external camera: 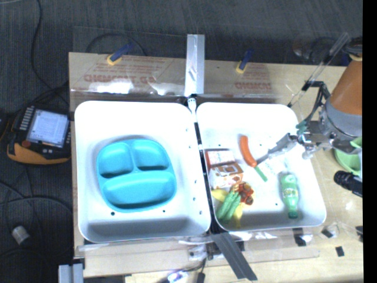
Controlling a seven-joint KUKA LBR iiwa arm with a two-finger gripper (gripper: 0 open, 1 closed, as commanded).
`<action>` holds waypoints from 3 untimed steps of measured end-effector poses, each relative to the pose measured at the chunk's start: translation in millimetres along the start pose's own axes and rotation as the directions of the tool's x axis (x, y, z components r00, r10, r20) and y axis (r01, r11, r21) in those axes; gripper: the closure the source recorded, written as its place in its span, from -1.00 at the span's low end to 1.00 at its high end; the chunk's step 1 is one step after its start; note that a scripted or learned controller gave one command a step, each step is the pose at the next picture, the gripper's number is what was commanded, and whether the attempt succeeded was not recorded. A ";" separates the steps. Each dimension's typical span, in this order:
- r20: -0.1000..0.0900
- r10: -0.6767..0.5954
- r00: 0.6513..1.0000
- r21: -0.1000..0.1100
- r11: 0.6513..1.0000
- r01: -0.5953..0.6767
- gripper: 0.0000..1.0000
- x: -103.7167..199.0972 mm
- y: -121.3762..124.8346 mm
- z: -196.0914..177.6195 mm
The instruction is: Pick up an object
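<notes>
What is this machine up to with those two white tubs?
A robot arm reaches in from the right over the right bin, its gripper low beside an orange carrot-like toy. A green bottle, a small carton and toy vegetables lie nearby. The left bin holds a blue divided tray. Nothing is lifted yet.

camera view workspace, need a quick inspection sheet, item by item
surface: wooden bench bearing left bin and right bin
job's things: orange carrot, green bottle, small carton, heap of toy food, all in right bin
clutter: blue divided tray in left bin
grippers: gripper over right bin, tip near carrot; grasp not discernible
cables: black cables on the floor
surroundings: handheld device left of bench
</notes>
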State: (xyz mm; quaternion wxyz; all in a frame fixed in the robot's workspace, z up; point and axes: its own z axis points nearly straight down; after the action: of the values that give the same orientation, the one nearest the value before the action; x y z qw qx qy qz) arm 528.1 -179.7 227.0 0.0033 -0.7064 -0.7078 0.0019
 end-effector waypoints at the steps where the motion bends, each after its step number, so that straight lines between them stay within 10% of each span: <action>1: 0.003 -0.079 0.997 -0.001 0.997 0.079 -1.00 6.3 91.9 82.8; 2: 0.009 -0.079 0.997 -0.013 0.997 0.080 -1.00 31.9 79.9 137.2; 3: 0.007 -0.079 0.997 -0.014 0.997 0.080 1.00 32.7 80.7 127.2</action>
State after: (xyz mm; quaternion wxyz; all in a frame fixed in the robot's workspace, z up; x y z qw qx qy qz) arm 607.8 -146.5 99.3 -0.0041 -0.6776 -0.7354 -0.0011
